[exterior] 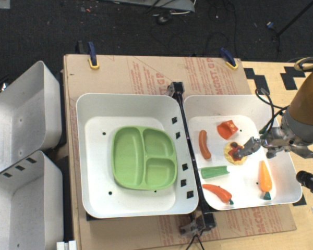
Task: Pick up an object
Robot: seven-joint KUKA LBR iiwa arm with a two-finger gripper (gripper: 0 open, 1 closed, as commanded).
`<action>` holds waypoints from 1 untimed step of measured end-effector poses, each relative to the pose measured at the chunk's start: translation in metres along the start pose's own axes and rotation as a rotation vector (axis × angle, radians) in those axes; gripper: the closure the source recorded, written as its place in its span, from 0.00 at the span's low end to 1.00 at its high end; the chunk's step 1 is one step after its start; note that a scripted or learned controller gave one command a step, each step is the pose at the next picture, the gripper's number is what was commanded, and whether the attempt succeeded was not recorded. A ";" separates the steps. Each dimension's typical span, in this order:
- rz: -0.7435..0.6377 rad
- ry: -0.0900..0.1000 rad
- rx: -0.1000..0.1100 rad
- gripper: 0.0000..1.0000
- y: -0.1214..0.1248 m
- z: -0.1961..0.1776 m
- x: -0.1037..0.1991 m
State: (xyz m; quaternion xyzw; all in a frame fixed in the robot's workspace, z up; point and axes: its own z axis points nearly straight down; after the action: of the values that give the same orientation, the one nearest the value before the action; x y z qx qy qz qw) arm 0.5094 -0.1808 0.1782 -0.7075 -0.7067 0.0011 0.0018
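The right bin (281, 194) holds several toy foods. A red pepper chunk (227, 129) lies at the back and a brown-red sausage (204, 144) on the left. A green strip (214, 171) is in the middle, a red chili (217, 191) at the front, and an orange carrot (264, 178) on the right. A yellow round piece with red on it (232, 154) lies mid-bin. My gripper (249, 148) reaches in from the right and is low over this yellow piece's right edge, partly hiding it.
The left bin (88, 139) holds a green divided plate (144, 158). A black divider (187, 150) runs between the two bins. More white bins (21, 113) stand off the bench to the left. Cables trail by the arm (302, 119).
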 end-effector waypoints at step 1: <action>0.000 0.001 0.002 0.00 -0.009 0.051 0.006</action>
State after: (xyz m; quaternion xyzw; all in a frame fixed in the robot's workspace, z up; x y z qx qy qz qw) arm 0.4998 -0.1752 0.1277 -0.7076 -0.7066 0.0012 0.0027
